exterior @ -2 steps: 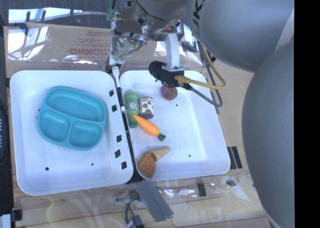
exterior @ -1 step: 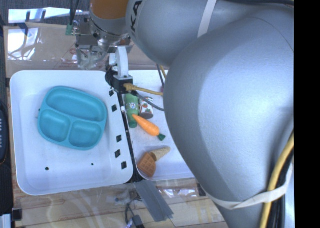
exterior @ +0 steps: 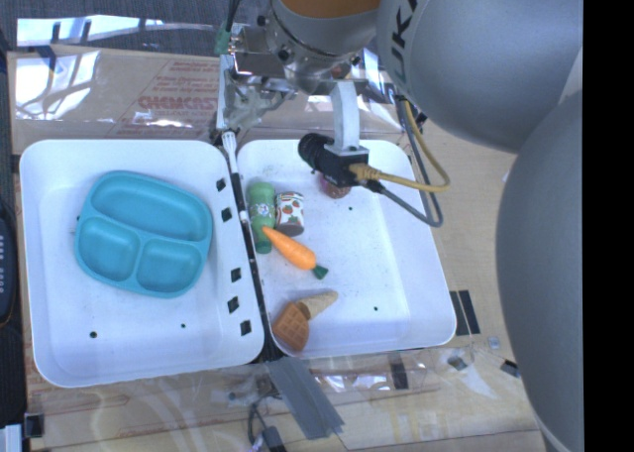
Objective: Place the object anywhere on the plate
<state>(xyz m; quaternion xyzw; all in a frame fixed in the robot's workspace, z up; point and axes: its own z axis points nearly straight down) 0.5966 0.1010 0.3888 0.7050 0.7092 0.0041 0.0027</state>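
Nearest the camera, a waffle cone [exterior: 302, 316] lies by the near wall of the right bin [exterior: 406, 291]. Just beyond it a carrot [exterior: 290, 247] lies at a slant. Past that, a green can [exterior: 262, 212] and a small labelled can [exterior: 289, 212] stand touching, close to the rims where the two bins meet. A dark reddish thing [exterior: 334, 191] sits farther back, partly hidden.

The plate [exterior: 198, 217], blue with three compartments, rests bare in the left bin [exterior: 59, 341], well apart from all of these. Nothing lies on it, so the task's thing is judged to be one of the pieces in the right bin, not yet lifted.

Farthest back, the hand [exterior: 230, 128] hangs over the far end of the meeting rims, above both bins. Whether it is apart or together cannot be told from this view, and nothing shows in its grasp.

The step in hand looks like the reach for a pick. To do it well, the arm should settle on one piece with room around it. The carrot and the cone lie alone, while the two cans crowd each other and the bin wall, so closing on one may knock the other over. The hand should descend straight, square across the narrow width of the piece, and lift high enough to clear the raised rims before crossing to the plate. Any compartment will serve, so a low release over the middle is safest.
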